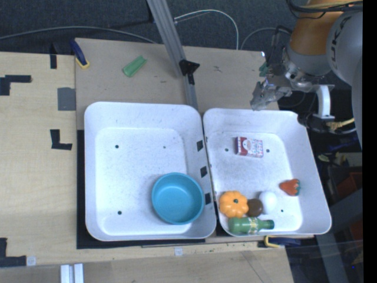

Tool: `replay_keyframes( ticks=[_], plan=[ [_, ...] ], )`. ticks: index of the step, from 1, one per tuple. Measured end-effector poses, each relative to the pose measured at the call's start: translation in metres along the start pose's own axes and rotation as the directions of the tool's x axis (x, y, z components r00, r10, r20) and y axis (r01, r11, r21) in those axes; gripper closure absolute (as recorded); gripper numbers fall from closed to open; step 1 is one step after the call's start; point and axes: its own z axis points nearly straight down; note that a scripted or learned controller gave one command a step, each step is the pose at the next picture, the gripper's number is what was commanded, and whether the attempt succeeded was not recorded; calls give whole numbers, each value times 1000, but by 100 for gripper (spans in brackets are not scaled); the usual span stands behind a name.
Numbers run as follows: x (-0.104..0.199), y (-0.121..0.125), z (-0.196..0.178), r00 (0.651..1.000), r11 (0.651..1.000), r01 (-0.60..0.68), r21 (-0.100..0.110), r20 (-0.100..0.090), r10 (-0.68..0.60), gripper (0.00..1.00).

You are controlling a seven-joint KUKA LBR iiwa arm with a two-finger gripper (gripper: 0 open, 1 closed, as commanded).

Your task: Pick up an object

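You see two bins: the left bin (100,128) holds one blue bowl (177,197). The right bin (306,158) holds one carton (248,147), lying crosswise, one pumpkin (234,204), one bottle (251,224) lying left-right. The gripper (263,96) hangs above its far rim; jaw state unclear.

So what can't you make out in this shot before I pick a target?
- Hand: blurred over the right bin's far rim; finger state unreadable.
- Red-and-white carton: print too small.
- Brown ball: partly hidden between pumpkin and white ball.
- Arm: cut off at right edge.
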Motion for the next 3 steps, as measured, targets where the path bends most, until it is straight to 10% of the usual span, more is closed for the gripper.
replay_keyframes(
  ticks=[3],
  plan=[
    [188, 13, 14, 1000, 1000, 3, 0, 0, -3, 100]
  ],
)
